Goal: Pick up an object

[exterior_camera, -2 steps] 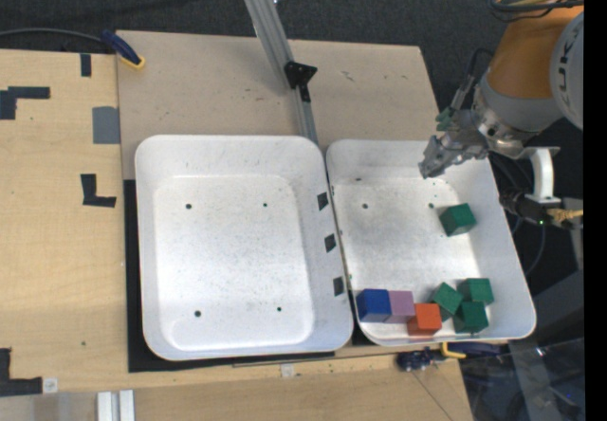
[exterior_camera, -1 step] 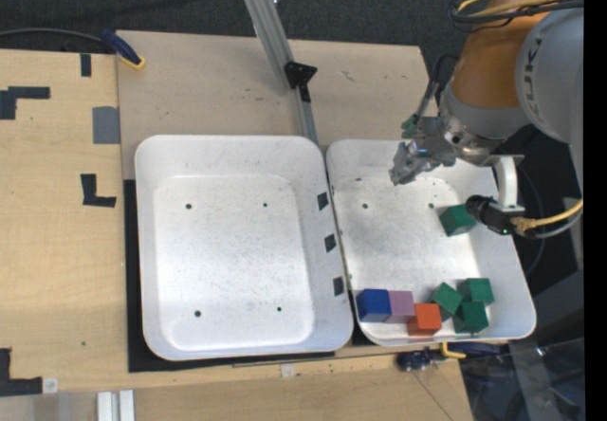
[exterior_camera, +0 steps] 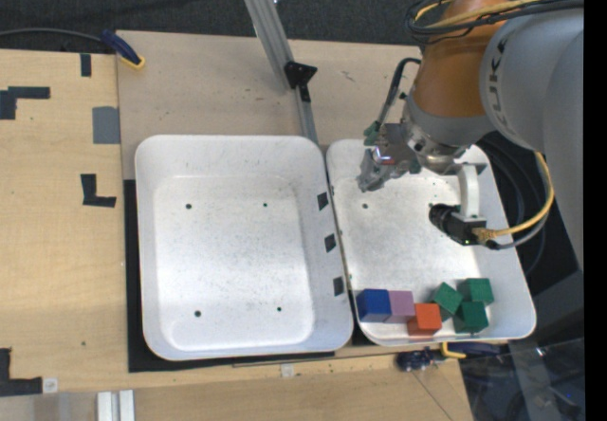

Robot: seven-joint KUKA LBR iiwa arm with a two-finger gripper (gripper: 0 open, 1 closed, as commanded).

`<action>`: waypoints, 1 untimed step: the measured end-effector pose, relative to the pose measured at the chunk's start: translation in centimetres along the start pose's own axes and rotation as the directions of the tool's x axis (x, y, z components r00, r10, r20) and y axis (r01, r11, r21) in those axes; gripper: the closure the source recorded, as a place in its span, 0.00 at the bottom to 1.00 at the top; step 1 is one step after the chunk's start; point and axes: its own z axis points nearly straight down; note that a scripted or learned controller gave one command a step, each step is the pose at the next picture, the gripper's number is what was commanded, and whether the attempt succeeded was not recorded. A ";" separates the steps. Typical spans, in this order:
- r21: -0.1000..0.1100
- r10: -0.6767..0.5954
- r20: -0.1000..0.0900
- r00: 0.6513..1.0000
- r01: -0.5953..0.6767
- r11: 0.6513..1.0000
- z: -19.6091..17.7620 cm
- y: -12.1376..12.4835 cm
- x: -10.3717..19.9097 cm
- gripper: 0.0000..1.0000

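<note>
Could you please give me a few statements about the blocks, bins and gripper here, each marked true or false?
1. All the blocks lie in the right bin. True.
2. The blue block sits at the left end of the group. True.
3. The gripper is down among the blocks. False: it is over the bin's far part, well away from them.
4. The orange block lies in the left bin. False: it is in the right bin, beside the purple block.
5. There are three green blocks. True.
</note>
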 end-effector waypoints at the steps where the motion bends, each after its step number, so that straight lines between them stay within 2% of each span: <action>1: 0.000 0.001 0.001 1.000 -0.001 1.000 0.6 0.0 4.7 1.00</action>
